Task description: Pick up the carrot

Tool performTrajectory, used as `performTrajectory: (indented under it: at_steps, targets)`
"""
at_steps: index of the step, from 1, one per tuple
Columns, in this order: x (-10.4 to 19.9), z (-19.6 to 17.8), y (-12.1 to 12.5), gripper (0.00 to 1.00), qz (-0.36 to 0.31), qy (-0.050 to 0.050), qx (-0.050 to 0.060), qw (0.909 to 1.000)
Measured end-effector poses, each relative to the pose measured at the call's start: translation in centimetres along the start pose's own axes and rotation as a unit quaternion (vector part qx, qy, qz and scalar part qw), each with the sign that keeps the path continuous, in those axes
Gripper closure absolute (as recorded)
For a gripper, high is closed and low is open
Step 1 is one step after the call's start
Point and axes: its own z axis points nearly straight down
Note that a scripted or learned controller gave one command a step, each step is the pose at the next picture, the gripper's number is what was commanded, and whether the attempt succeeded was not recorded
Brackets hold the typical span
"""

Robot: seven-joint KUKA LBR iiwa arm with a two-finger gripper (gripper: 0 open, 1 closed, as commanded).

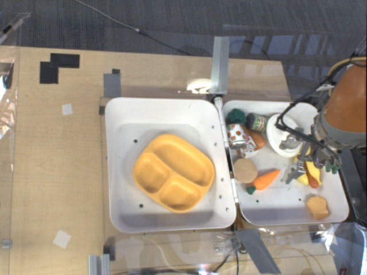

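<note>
The carrot (pixel 266 180), orange with a small green top at its left end, lies slanted on the floor of the right bin (pixel 287 215), near the middle. My gripper (pixel 294 173) hangs low over the same bin, just right of the carrot's thick end and very close to it. Nothing visible is held in it. The grey arm with its orange band (pixel 350 99) comes in from the right above the bin's right side.
Around the carrot in the right bin lie a tan round disc (pixel 245 169), a red-and-white carton (pixel 241 140), a green bottle (pixel 257 122), a white cup (pixel 284 135), yellow and orange pieces (pixel 313 174) and a bread chunk (pixel 317 206). The left bin (pixel 120 153) holds a yellow divided plate (pixel 174 171).
</note>
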Motion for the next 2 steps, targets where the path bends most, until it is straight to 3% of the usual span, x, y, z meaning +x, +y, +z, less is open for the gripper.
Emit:
performTrajectory:
  at_steps: [1,2]
  targets:
    - [-0.1,8.7,4.2,0.0,-0.008,-0.002,0.0,1.0]
    - [-0.4,7.5,4.4,1.0,-0.01,-0.005,-0.001,0.9999]
